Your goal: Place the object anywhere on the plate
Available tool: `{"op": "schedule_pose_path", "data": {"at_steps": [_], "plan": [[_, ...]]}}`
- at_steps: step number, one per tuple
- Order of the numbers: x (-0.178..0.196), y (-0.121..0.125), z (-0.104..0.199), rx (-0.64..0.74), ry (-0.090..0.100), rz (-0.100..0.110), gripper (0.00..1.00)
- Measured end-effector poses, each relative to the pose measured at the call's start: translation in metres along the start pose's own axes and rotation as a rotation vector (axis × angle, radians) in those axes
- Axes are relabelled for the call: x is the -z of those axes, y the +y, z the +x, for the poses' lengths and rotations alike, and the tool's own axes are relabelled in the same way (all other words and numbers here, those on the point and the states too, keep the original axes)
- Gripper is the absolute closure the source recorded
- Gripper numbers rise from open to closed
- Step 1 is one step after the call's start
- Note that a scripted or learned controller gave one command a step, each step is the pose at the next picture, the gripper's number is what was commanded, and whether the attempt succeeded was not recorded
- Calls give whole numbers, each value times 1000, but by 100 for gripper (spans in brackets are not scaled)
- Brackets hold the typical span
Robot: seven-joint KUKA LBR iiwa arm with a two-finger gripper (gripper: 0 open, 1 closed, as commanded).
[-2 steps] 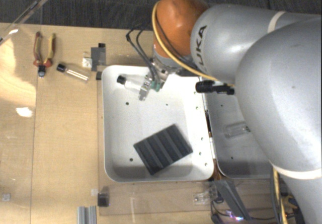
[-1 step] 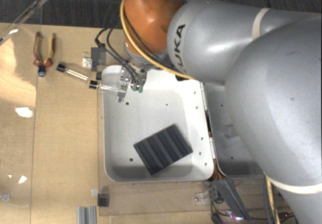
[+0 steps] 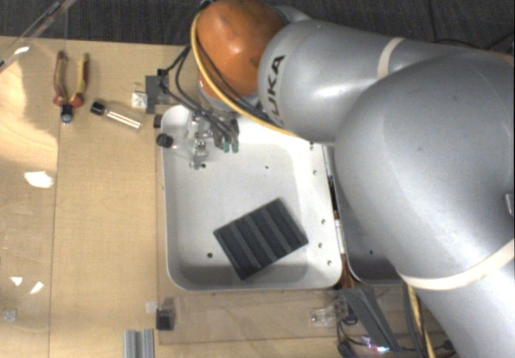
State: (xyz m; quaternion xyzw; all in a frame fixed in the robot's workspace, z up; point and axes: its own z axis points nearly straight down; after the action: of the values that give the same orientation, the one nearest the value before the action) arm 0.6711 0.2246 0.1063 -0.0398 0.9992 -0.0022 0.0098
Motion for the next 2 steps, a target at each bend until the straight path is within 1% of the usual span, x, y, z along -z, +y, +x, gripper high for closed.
{"op": "schedule_pose_path", "data": {"at_steps": [1, 2], "plan": [[14, -2, -3, -5, -10, -1, 100], [98, 12, -2, 220, 7, -11, 100]]}}
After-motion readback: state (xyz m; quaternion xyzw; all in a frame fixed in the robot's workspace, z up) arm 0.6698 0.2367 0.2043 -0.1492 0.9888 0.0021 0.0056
